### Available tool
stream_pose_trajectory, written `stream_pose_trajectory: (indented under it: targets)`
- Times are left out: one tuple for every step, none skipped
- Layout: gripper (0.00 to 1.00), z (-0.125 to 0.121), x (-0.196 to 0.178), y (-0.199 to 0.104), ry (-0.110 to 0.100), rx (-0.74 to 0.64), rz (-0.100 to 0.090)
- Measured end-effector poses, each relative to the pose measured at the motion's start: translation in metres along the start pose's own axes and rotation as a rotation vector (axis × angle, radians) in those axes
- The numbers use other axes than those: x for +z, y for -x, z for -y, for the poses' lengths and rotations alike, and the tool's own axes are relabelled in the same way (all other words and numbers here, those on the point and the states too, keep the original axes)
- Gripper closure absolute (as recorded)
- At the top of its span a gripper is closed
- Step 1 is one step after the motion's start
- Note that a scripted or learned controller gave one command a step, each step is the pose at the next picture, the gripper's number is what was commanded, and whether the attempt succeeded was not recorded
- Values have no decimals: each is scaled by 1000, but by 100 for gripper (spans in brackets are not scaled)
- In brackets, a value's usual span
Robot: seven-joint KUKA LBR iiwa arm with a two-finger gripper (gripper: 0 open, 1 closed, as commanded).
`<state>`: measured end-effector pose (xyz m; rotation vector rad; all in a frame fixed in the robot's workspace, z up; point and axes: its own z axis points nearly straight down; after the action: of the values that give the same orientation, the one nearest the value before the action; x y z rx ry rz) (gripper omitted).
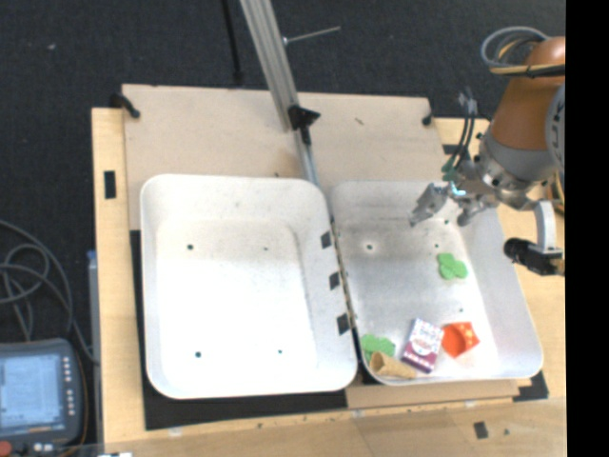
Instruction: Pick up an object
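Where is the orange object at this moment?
The orange object lies in the right bin, near its front right corner, just right of the purple-and-white box.

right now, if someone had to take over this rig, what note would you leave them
Gripper: over the upper part of the right bin, fingers spread, nothing between them.
Objects: all in the right bin. Green piece near the middle right; along the near edge, a green item, a tan cone-like piece, a purple and white packet and an orange block.
Left bin: sits beside the right one.
Done: nothing picked yet.
Left: descend on one object, close, lift. The lone green piece looks the easiest.
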<state>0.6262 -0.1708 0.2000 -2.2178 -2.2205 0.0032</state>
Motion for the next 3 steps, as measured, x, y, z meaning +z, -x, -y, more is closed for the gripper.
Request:
stream_pose_trajectory:
  targets:
    - [0,-1,-3,0,5,-2,2]
    - [0,-2,60,4,-1,2,3]
    - [0,-2,101,5,1,5,3]
